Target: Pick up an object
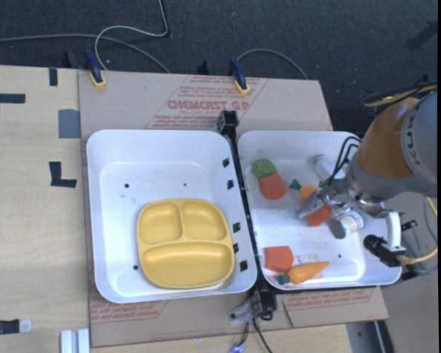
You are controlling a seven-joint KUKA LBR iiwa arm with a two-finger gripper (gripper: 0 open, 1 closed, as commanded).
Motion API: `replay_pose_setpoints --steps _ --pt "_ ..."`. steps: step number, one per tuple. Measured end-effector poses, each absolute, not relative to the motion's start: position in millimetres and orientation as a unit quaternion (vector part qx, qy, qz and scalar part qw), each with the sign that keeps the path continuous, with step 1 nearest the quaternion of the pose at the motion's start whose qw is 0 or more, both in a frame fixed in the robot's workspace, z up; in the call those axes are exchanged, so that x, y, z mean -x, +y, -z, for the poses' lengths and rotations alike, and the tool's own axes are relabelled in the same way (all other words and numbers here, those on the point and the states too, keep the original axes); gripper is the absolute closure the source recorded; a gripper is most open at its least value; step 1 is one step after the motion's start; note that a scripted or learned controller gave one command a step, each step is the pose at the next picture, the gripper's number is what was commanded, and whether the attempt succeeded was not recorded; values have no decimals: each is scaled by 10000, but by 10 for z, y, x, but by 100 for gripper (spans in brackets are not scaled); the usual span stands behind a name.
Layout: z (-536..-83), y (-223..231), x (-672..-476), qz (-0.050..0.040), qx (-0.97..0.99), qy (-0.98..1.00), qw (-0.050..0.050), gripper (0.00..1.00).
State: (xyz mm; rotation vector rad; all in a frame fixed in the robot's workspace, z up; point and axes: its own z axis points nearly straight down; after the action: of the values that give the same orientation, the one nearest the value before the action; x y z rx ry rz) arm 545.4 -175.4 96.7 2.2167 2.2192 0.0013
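My gripper [314, 190] is low inside the right bin [338, 142], near its middle right, and it stands open. One grey finger [320, 166] points toward the far side and the other finger [306, 212] lies nearer the front. A small orange piece [307, 191] with a green bit beside it lies between them, not clamped. A small red piece [319, 216] touches the nearer finger from the right. A red toy with a green top [269, 179] lies to the left. Near the front wall lie a red block [279, 257] and a toy carrot [306, 272].
The left bin [103, 160] holds a yellow divided plate [185, 243]. The grey arm with its orange band [386, 149] reaches in over the right bin's right rim. Cables and a black fitting [382, 248] hang at that bin's front right corner.
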Motion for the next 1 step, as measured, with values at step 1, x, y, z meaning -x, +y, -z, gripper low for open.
replay_pose_setpoints --steps 1 --pt "-865 -1181 -6086 -20 -7058 7084 22 100"
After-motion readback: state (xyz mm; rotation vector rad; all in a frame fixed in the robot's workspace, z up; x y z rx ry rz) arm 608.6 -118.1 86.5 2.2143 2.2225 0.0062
